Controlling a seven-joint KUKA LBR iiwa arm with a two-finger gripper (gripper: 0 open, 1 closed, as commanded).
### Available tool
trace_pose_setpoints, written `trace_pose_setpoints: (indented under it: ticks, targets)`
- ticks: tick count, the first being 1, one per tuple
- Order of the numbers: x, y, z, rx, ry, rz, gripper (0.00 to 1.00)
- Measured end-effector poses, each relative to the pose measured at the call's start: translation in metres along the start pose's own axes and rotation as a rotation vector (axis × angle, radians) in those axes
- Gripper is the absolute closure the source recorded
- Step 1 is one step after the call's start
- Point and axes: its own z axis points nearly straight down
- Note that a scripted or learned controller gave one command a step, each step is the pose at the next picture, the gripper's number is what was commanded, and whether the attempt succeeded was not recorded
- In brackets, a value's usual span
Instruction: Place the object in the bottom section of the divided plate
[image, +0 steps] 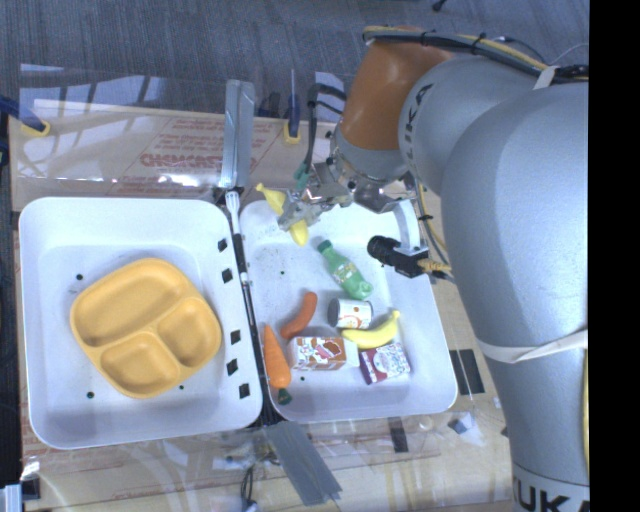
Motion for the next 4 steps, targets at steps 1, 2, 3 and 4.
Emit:
trace_pose_setpoints:
  ticks: [1, 2, 3, 4]
  targets:
    - [0.07, -0.047, 0.0, 0.001, 0.0, -0.198, 1.0]
    - [0.131, -0.087, 0.001, 0.001, 0.0, -0.195, 1.0]
    - [0.22, -0.079, -0.044, -0.001, -0.002, -0.083, 1.0]
    - [0.22, -0.079, -0.044, -0.001, -0.002, -0.083, 0.0]
